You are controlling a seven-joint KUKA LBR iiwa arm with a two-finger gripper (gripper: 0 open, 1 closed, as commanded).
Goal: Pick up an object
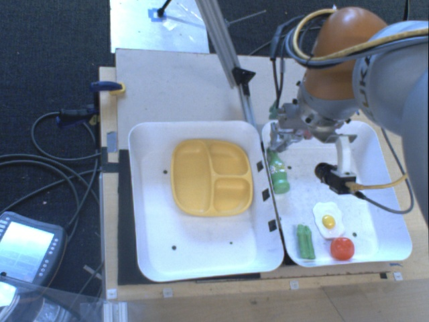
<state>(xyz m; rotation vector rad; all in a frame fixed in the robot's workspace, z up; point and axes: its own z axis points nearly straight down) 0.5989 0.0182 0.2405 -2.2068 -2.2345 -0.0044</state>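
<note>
Left bin [144, 200]: you have a yellow tray [212, 177] with three compartments lying at its middle.
Right bin [389, 180]: you find a green bottle [277, 172] against its left wall, a fried egg [328, 219] toward the near edge, a tomato [342, 248] at the near edge just below the egg, and a green pod [305, 241] left of the tomato.
Arm [375, 52]: you see it over the right bin's far edge.
Gripper [278, 139]: it hangs just above the bottle's top; you cannot tell how the jaws stand.
</note>
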